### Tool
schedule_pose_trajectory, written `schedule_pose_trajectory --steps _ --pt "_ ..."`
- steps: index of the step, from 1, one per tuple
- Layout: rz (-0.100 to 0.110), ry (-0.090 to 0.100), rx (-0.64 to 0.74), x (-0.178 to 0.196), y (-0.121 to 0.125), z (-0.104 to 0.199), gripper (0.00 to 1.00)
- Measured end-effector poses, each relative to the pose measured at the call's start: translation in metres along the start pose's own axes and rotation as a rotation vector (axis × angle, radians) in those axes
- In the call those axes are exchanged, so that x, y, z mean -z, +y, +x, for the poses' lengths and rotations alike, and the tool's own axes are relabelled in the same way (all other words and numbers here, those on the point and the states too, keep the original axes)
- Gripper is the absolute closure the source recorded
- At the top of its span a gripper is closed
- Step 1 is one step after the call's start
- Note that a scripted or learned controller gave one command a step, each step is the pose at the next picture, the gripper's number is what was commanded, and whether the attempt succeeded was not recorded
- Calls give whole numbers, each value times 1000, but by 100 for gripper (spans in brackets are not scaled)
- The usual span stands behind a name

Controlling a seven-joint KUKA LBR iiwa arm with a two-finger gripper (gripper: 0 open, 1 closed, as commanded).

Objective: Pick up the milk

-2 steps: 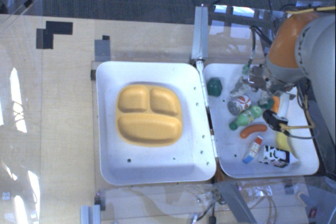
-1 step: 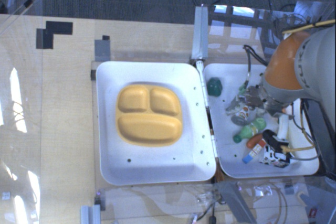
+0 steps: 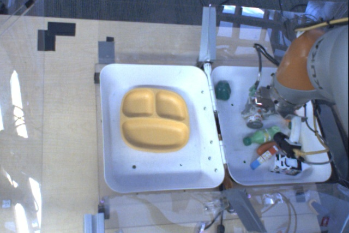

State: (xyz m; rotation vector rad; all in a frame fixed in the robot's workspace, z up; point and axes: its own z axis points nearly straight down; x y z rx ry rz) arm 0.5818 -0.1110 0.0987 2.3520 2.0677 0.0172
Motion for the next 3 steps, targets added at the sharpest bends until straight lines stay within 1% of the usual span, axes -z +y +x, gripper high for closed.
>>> schedule_pose_trajectory --steps 1,2,3 --pt "10 -3 -4 252 -11 24 100" --pt "13 -6 -357 209 40 74 100" --pt "11 -4 -362 335 77 126 100"
